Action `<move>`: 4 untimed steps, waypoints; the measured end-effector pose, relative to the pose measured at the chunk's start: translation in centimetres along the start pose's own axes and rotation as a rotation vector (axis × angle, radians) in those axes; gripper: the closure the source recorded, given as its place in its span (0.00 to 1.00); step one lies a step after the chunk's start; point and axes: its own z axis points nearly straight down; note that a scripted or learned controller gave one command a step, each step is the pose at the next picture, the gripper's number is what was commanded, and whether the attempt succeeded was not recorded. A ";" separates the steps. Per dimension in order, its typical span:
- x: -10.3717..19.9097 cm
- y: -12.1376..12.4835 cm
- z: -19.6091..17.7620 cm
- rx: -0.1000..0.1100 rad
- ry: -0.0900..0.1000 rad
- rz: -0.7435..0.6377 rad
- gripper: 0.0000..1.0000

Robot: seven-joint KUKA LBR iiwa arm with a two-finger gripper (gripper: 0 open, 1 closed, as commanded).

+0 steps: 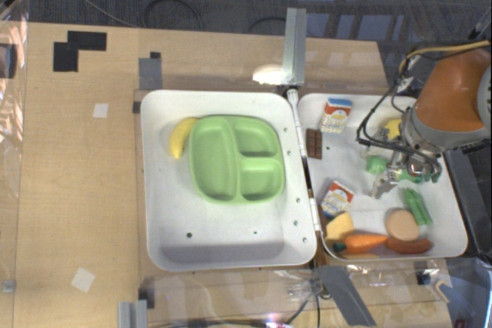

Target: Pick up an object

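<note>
The left bin [223, 246] holds a green divided tray [234, 159] with a banana [180, 136] touching its left edge; the right bin [453, 238] holds small food items, among them a carrot [363, 242] and a round bun [402, 224]. The gripper [387, 185] hangs over the right bin's middle, above and left of the bun; its metal fingers are blurred, so I cannot tell their spread.

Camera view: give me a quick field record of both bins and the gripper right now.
left bin: green three-compartment plastic tray; yellow toy banana touching the tray's left edge
right bin: two small cartons, brown block, yellow wedge, orange carrot, round tan piece, green pieces
gripper: over the right bin, nothing seen between its fingers
</note>
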 end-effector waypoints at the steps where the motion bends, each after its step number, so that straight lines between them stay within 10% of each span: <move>1: 1.9 -1.9 0.0 0.000 -0.003 0.105 0.00; 3: -0.5 7.4 -0.1 -0.002 -0.003 -0.139 0.00; 4: -2.1 4.7 0.0 0.000 -0.003 -0.555 0.00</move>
